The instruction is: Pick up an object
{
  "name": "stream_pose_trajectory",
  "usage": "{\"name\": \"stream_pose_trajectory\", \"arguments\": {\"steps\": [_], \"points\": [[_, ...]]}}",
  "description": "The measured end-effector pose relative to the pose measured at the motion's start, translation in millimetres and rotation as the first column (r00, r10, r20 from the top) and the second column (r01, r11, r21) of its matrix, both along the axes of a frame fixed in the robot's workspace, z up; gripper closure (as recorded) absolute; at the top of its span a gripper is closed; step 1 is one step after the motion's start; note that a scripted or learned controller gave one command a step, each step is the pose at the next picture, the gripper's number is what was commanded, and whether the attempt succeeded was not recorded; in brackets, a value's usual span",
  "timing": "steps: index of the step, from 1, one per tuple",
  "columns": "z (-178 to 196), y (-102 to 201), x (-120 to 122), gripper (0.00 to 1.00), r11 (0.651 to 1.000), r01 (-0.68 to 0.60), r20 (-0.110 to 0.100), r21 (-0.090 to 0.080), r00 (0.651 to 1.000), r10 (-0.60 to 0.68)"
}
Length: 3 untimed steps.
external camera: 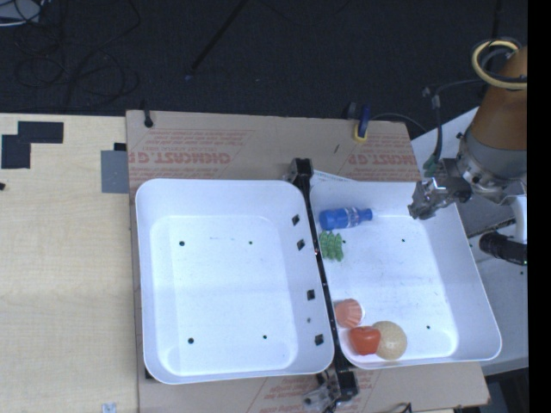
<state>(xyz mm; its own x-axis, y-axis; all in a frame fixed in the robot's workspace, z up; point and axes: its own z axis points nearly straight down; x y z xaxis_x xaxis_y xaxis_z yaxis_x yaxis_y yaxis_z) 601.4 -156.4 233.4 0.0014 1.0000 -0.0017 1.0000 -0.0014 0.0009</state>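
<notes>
The right bin [448, 274] holds a blue bottle [344, 218] lying on its side near the divider. Just below the bottle is a small green leafy piece [331, 246]. At the bin's near left corner sit a pale orange round piece [348, 312], a red tomato-like piece [364, 340] and a beige ball [390, 339], close together. My gripper [424, 201] hangs over the far right rim of the right bin, well to the right of the bottle. I see nothing held in it.
The left bin [224, 282] lies beside the right one, with a black divider [312, 265] between them. Both rest on a cardboard sheet [224, 144]. A yellow and blue clip [362, 126] stands at the cardboard's far edge. Cables trail at the right.
</notes>
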Motion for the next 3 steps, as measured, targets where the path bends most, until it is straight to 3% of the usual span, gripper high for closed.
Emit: {"name": "stream_pose_trajectory", "arguments": {"steps": [1, 2, 3], "points": [[-63.7, 71.3, -33.5, 1.00, 1.000, -0.005, -0.012, 0.006, 1.000, 0.006], [-39.9, -10.1, -6.9, 1.00, 1.000, 0.003, 0.001, -0.002, 1.000, -0.003], [-61.9, -46.3, 10.9, 1.00, 1.000, 0.000, -0.002, 0.000, 1.000, 0.000]]}}
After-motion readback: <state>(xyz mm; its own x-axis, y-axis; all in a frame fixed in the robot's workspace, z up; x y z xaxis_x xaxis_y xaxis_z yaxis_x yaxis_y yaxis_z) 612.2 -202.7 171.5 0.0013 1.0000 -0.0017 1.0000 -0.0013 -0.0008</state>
